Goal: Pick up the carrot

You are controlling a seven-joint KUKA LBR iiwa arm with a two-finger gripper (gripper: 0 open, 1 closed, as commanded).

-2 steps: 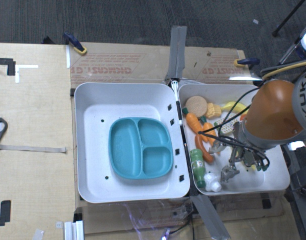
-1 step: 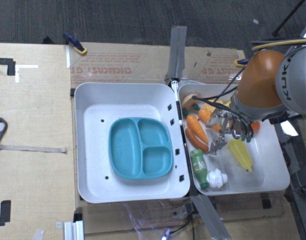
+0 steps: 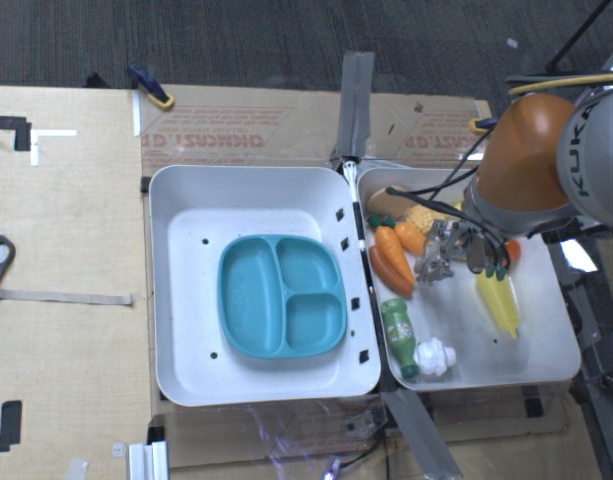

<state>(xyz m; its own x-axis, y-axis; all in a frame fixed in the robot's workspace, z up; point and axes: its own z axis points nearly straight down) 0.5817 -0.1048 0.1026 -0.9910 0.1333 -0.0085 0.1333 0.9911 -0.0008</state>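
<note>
The carrot (image 3: 390,258) is orange with a green top. It lies tilted along the left wall of the right bin (image 3: 531,363), with a second orange piece right beside it. My gripper (image 3: 438,255) hangs low over the same bin, just to the right of the carrot and close to it. Nothing shows held in it. The orange band of the arm (image 3: 526,163) sits above and to the right of the gripper.
Around the carrot in the right bin are a yellow corn cob (image 3: 419,223), a brown item (image 3: 386,203), a green bottle with a white cap (image 3: 400,338), a yellow item (image 3: 500,304) and a small red piece (image 3: 512,252). The left bin (image 3: 176,268) holds a teal divided plate (image 3: 283,296).
</note>
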